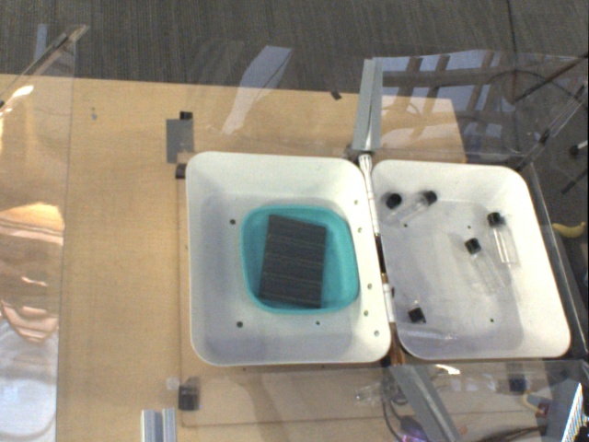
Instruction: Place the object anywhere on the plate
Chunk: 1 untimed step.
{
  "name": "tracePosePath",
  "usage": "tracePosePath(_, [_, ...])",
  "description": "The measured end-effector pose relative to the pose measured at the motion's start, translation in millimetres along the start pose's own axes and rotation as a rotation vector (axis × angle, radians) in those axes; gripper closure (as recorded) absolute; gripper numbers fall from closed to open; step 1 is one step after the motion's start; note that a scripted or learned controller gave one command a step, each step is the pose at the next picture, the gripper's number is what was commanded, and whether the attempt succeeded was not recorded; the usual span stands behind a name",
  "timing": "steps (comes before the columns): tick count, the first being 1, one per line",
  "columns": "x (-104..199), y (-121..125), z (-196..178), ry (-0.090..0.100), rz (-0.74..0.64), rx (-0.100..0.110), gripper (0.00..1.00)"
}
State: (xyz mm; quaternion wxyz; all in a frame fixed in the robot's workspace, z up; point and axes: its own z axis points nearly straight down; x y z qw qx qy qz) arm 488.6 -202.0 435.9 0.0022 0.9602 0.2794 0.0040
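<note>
From the overhead camera you see a dark ribbed block (294, 261) lying flat on the teal plate (344, 279) in the left bin (212, 247). Its long axis runs from the top of the picture to the bottom, tilted slightly so the top end leans right. The right bin (543, 274) holds several clear vials with black caps (502, 238), well apart from one another; their glass bodies are hard to make out against the white floor. You cannot tell the gripper's state.
</note>
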Motion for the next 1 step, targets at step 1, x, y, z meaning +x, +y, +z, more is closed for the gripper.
tracePosePath(1, [-1.5, 2.4, 0.2, -0.001, 0.126, 0.0, 0.0])
